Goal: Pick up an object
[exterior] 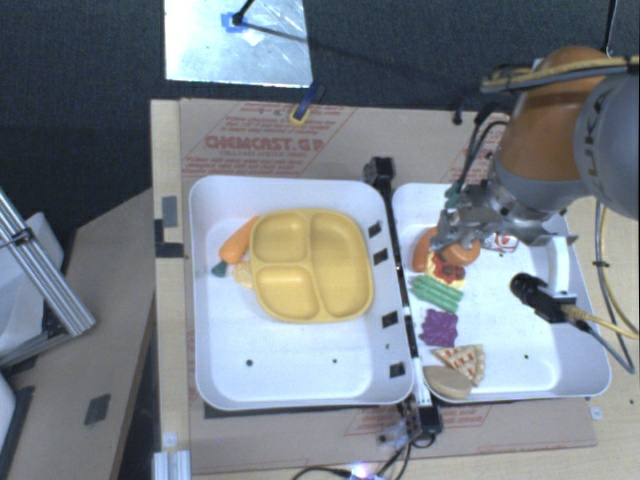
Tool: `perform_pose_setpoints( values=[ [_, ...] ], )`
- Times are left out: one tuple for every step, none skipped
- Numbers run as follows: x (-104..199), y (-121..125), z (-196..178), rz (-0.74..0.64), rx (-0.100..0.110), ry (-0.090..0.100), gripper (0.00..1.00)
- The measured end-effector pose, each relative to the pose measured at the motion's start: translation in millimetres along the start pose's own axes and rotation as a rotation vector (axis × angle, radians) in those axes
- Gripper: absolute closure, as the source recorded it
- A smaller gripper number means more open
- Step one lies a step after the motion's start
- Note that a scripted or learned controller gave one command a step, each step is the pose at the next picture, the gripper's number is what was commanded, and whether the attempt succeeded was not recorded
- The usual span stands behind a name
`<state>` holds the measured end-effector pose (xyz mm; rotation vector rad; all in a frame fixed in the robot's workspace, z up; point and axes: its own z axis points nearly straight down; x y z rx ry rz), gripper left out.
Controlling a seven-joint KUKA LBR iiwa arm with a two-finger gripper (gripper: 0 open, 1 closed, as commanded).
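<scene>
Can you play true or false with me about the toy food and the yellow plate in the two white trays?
1. The yellow divided plate lies in the left bin. True.
2. A toy carrot sits beside the plate's left edge. True.
3. The toy pizza slice is on the yellow plate. False: it lies in the right bin, near its front edge.
4. The purple grapes lie in the left bin. False: they lie in the right bin, between the green beans and the pizza slice.
5. The tool hangs over the right bin, above the orange and yellow toy food. True.
</scene>
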<state>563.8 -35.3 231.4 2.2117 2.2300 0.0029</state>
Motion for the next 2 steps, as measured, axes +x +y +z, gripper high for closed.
perform_pose_setpoints(
  values=[
    [46.8, -5.8, -1.5, 0.0, 0.001, 0.0, 1.0],
    [85.8, -2.5, 18.1, 0.001, 0.002, 0.0, 1.0]
  ],
)
